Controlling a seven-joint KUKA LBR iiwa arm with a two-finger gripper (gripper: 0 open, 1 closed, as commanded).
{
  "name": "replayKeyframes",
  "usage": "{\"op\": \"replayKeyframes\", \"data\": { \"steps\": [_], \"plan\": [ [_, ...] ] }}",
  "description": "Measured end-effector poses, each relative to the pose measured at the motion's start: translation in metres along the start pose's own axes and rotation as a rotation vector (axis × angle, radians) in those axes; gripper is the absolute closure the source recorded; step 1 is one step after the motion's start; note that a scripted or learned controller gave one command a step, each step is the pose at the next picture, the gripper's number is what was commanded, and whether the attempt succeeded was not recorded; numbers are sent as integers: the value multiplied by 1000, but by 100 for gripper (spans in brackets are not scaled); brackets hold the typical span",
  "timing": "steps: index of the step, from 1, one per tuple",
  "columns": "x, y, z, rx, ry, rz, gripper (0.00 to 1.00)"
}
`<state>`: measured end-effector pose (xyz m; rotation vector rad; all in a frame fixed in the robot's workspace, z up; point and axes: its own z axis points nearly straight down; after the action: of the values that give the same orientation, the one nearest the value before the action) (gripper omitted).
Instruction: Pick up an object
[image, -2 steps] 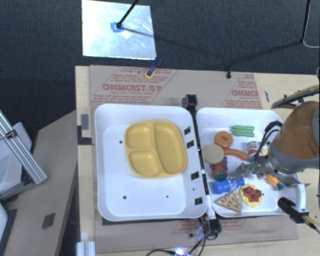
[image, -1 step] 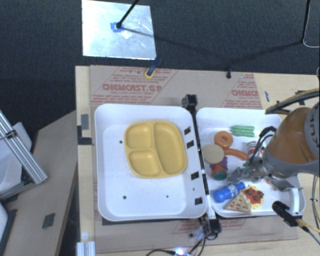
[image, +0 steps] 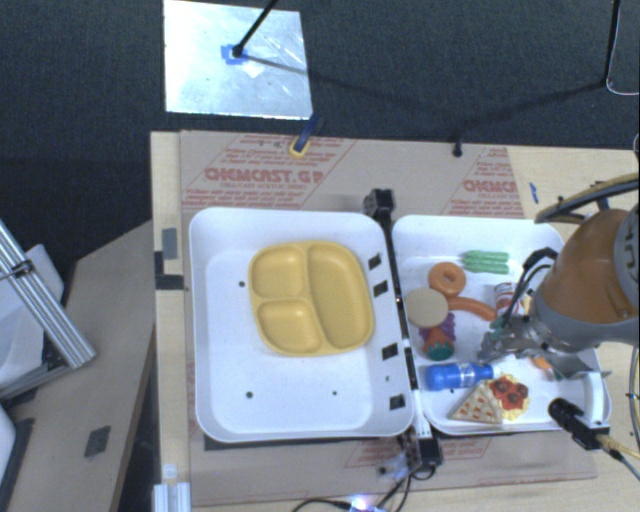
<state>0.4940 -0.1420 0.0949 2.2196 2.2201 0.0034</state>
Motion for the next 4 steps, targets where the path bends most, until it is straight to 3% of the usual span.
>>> {"op": "replayKeyframes", "data": {
  "steps": [2, 3, 4],
  "plan": [
    [-6, -4, -108, -5, -2, -4, 100],
    [-6, -2, -131, -2, -1, -4, 100],
    [29, 38, -121, -1, 0, -9, 100]
  ]
}}
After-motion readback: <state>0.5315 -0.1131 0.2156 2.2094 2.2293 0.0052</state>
